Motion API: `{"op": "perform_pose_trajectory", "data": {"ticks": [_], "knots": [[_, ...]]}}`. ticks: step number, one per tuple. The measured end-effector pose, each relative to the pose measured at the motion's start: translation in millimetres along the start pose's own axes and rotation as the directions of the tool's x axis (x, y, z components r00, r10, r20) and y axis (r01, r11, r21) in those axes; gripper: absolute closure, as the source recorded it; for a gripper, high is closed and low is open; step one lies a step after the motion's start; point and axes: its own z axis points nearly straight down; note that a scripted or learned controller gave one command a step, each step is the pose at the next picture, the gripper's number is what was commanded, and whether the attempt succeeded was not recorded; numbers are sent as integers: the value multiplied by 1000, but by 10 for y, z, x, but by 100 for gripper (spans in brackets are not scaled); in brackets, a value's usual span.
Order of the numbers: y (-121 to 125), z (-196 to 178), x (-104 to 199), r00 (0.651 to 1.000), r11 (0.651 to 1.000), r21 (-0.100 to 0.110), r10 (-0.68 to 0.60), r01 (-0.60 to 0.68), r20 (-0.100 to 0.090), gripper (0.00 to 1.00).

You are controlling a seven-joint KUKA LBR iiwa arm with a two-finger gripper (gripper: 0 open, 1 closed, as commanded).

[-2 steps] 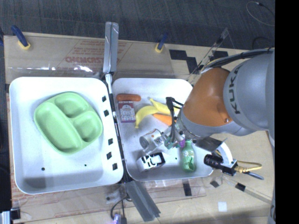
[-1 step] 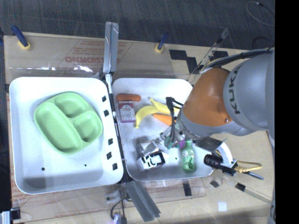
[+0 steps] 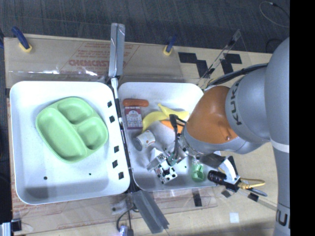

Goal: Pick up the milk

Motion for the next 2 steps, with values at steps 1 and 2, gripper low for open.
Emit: {"op": "perform_pose_trajectory", "data": {"ticks": [1,2], "knots": [[2,-64,0,1000,1000,4,-4,4,-4,100],[755,-876,93,994,994,3,110,-110,0,100]]}}
